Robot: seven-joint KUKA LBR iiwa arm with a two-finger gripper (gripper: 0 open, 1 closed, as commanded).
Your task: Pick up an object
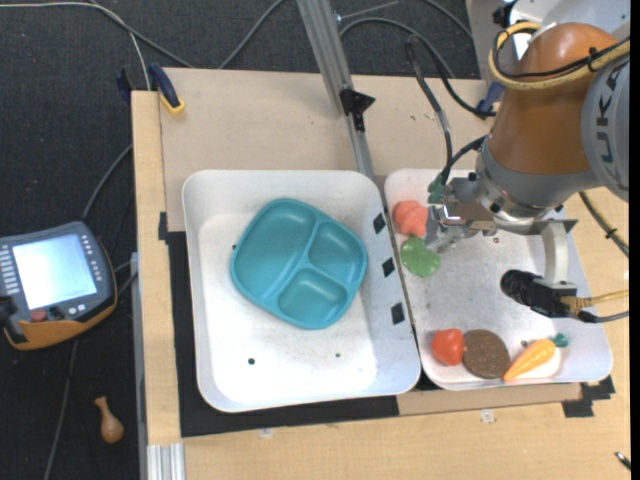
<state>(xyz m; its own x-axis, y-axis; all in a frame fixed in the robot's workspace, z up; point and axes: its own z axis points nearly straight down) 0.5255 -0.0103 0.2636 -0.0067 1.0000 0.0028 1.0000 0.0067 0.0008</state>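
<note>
Partial letters "UK" on the grey arm [612, 133] at right edge.

Teal divided plate [300, 276] in white left bin [215, 368]. Right bin [590, 363]: salmon-pink piece [407, 216], green piece [420, 260], red tomato [448, 346], brown disc [486, 353], orange carrot [530, 358].

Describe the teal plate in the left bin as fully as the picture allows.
The teal plate is a rounded, plastic-looking dish split into three compartments by raised ridges. It lies flat and right side up on the floor of the left bin, turned askew to the walls, toward the bin's upper middle. Nothing rests in it, and nothing but the bin touches it.
</note>
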